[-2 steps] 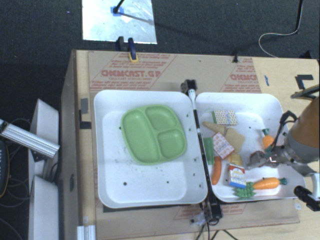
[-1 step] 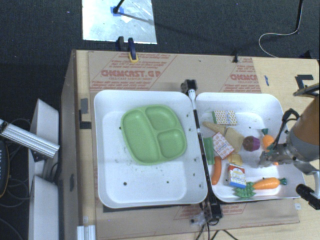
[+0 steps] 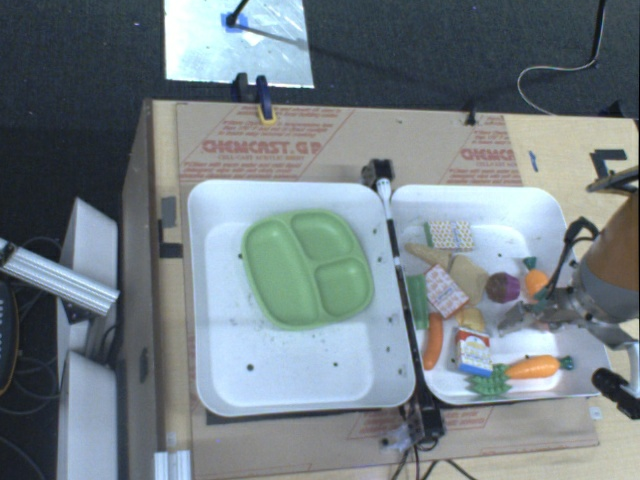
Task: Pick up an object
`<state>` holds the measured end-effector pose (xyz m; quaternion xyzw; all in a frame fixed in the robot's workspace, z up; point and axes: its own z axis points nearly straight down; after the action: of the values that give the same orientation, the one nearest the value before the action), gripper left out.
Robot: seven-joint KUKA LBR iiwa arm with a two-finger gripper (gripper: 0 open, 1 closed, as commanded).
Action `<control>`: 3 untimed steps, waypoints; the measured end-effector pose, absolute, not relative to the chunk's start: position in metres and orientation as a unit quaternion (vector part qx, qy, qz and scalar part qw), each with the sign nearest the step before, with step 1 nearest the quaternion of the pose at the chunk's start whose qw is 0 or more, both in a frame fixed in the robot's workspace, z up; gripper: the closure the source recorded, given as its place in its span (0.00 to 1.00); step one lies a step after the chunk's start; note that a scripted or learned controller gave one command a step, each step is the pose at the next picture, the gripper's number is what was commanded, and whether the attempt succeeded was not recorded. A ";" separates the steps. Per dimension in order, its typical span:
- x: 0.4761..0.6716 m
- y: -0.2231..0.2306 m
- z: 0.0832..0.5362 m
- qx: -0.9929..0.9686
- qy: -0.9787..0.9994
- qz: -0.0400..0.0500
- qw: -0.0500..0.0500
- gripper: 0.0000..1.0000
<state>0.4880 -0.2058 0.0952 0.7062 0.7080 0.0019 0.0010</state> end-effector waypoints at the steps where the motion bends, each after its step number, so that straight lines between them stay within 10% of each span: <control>1: 0.500 -0.142 0.084 0.706 0.709 0.001 0.000 0.00; 2: 0.501 -0.143 0.095 0.706 0.709 0.002 0.001 1.00; 3: 0.501 -0.143 0.095 0.706 0.709 0.002 0.001 0.00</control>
<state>0.5006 -0.1431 0.0950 0.7056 0.7086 0.0016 0.0009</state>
